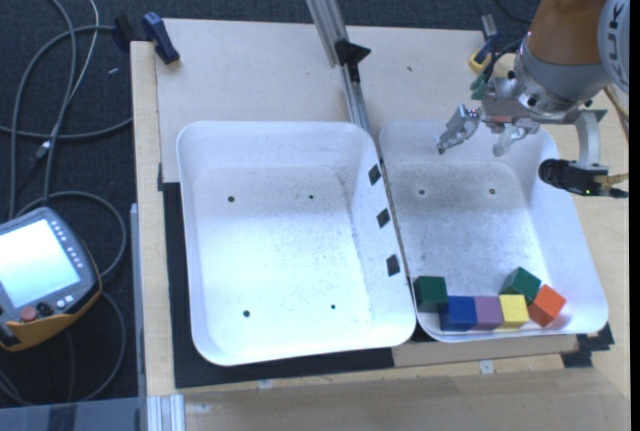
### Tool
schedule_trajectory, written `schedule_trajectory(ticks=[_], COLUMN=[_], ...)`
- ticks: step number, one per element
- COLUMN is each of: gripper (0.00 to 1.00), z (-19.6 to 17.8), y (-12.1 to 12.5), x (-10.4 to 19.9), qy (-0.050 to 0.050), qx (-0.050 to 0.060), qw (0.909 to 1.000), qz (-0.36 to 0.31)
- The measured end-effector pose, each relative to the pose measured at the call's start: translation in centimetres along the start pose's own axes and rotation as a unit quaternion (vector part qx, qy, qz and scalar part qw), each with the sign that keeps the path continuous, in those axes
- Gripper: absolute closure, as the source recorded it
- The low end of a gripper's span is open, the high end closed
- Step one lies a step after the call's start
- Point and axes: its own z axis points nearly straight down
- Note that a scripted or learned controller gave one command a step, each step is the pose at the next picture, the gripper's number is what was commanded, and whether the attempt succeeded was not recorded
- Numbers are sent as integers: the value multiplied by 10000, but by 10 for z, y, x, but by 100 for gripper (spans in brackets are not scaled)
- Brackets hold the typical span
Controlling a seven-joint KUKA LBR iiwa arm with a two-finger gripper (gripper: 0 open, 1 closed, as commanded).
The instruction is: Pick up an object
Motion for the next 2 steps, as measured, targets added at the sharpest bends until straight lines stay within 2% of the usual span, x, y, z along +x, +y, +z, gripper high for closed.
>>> schedule_trajectory(ticks=[1,2], gripper=[0,0], z=[130,128], y=[-1,-42], x=[-101,-62], qy=[-8,9], qx=[34,17], qw=[10000,10000], qz=[28,-2])
